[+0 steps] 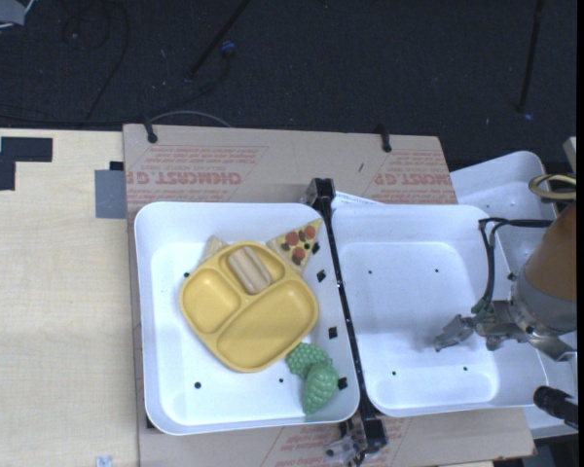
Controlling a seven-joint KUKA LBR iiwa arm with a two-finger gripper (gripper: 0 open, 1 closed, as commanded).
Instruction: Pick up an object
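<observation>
My gripper (472,340) hangs low over the right part of the right bin (409,397), open, with nothing between its fingers. The arm with its orange band (565,256) comes in from the right edge. All the objects lie in the left bin (165,309). A yellow compartment plate (258,324) holds a tan bread-like piece (248,269). A pizza slice toy (298,242) lies just beyond the plate. A green bunch (314,374) sits at the plate's near right corner. The gripper is well to the right of all of them.
A black divider (339,305) runs between the two bins. A dark cable (489,261) loops over the right bin's far right rim. Brown cardboard (273,168) lies under the bins, and a wooden bench surface (49,309) lies to the left.
</observation>
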